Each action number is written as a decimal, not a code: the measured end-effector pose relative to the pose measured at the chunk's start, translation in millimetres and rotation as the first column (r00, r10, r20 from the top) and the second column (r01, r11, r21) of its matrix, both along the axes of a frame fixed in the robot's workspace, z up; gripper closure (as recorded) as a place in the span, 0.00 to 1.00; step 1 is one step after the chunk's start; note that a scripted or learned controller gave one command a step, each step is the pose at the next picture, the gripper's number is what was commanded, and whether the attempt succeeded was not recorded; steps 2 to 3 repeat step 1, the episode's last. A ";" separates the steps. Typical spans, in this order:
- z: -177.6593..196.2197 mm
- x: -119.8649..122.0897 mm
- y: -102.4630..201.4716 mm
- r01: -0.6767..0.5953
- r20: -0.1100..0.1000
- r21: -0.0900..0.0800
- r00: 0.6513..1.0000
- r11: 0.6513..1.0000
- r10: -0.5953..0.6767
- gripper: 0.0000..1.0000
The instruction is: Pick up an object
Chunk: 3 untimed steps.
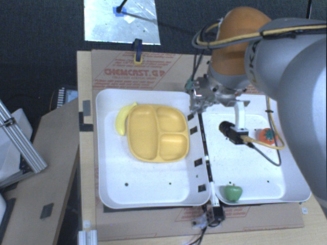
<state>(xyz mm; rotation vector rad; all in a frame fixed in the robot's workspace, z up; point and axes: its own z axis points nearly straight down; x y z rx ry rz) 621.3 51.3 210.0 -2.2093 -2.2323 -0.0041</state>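
Four loose objects are spread across the two bins, and none is seen lifted, so the pick is judged not yet made. The end effector [196,97] is placed at upper centre of the frame, over the top of the divide between the left bin [110,188] and the right bin [255,177]. Whether it is open or closed cannot be told, and nothing is seen in its hold. A yellow divided plate [156,132] is laid in the middle of the left bin, glossy and shallow, with a banana [121,119] touching its upper-left edge. In the right bin, a small green fruit [233,192] is found at the lower-left corner and a small orange-red item [265,135] at the right. Approach, closing and lifting are all left.
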 end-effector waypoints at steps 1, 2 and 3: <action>-2.7 8.2 53.9 0.000 0.001 0.000 1.000 1.000 0.000 1.00; -2.7 8.2 53.9 0.000 0.001 0.000 1.000 1.000 0.000 1.00; -2.7 8.2 53.9 0.000 0.001 0.000 1.000 1.000 0.000 1.00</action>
